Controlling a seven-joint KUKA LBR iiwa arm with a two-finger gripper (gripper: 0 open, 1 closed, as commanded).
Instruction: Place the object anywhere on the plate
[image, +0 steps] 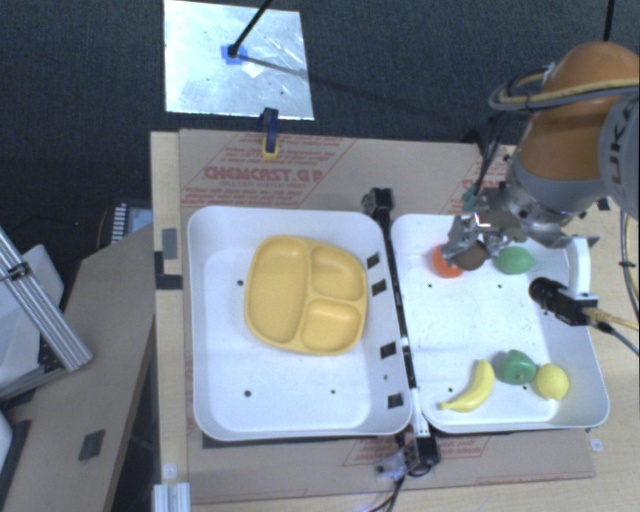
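Yellow sectioned plate (304, 295) mid left bin (215, 400). Right of plate, in right bin (590, 400): gripper (468, 243) low at far edge, touching orange object (444, 263) w/ brown piece; pale green item (515, 261) just beyond. Banana (472, 388), green object (516, 367), lemon (551, 381) clustered nr front right corner.

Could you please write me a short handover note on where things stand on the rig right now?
Gripper: low over the right bin's far end, at an orange object; grasp not confirmed.
Yellow plate: in the left bin, nothing on it.
Also in the right bin: a pale green object beside the gripper; banana, green object and lemon near the front.
Done: nothing placed. Left: pick an object and set it on the plate.
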